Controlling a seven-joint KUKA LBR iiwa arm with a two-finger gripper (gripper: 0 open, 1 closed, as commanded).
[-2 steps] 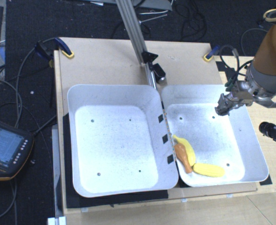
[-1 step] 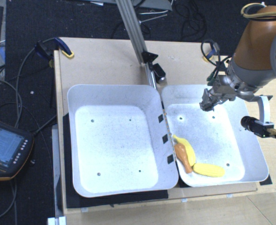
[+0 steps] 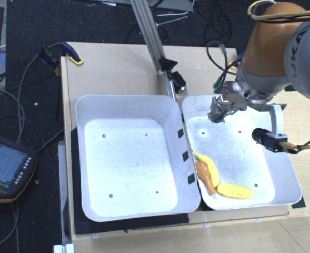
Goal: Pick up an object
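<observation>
The right bin (image 3: 281, 167) holds three small objects near its front left corner: a yellow banana-like piece (image 3: 209, 166), an orange carrot-like piece (image 3: 205, 177) lying against it, and a yellow oblong piece (image 3: 235, 191) closer to the front. My gripper (image 3: 218, 115) hangs over the back left part of the right bin, well behind these objects and apart from them. Nothing shows between its fingertips.
The left bin (image 3: 86, 109) stands beside the right one, their rims meeting at the middle. A slanted metal pole (image 3: 149, 30) rises behind the bins. A black sensor on a bracket (image 3: 265, 137) juts from the wrist. A teach pendant (image 3: 7, 165) lies far left.
</observation>
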